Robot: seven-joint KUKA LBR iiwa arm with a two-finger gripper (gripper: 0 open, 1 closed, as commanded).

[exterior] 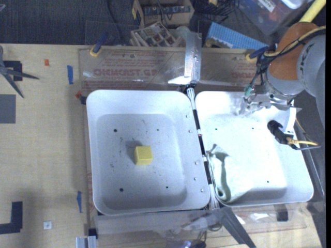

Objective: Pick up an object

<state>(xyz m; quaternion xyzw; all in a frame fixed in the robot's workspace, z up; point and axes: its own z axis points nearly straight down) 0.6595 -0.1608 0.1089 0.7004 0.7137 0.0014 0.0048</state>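
Prob. a robotics lab: taped wooden bench [41, 154], two white bins [103, 107], cable clutter [155, 6] behind.

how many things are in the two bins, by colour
yellow: 1, the block in the left bin
pale grey-green: 1, the long floppy item in the right bin
total: 2

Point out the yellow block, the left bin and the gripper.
yellow block [144, 155]: camera view, its top face.
left bin [103, 101]: camera view, its far-left rim.
gripper [253, 100]: camera view, between its fingertips.
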